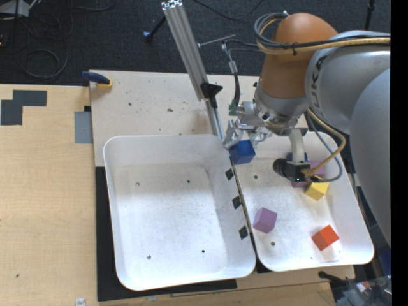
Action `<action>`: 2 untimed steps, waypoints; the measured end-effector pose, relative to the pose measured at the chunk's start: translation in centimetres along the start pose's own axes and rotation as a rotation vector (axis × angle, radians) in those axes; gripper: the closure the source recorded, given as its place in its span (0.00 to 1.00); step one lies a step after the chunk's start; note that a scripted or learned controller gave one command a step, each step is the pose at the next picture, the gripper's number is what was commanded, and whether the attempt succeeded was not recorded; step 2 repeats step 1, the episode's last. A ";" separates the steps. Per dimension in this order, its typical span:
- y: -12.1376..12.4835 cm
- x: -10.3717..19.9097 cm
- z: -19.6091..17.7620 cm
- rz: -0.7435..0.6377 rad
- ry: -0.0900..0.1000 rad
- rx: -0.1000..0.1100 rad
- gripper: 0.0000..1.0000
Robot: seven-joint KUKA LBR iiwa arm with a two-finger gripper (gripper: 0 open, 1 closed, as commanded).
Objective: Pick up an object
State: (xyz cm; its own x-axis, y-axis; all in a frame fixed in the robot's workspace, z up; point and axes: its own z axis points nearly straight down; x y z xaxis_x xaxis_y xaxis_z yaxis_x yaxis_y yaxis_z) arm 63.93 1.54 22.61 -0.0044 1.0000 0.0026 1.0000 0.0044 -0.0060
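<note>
Nothing here you can actually read, sorry. You get no lettering, numbers or logos on the white bins (pixel 121 171), the coloured blocks or the arm (pixel 344 81). The closest thing to a marking is the little black-and-white checker pattern on the top end of the slanted aluminium rail (pixel 172 4), and that carries no text.

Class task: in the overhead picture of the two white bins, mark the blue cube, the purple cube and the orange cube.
blue cube (pixel 243 152), camera view, on its front face, just under the end effector.
purple cube (pixel 265 220), camera view, on its top face.
orange cube (pixel 326 237), camera view, on its top face.
</note>
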 end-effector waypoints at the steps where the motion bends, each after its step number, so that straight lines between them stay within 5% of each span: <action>1: 0.4 5.5 0.6 -0.001 -0.001 -0.003 1.00; 2: 0.4 5.5 0.6 -0.001 -0.001 -0.003 1.00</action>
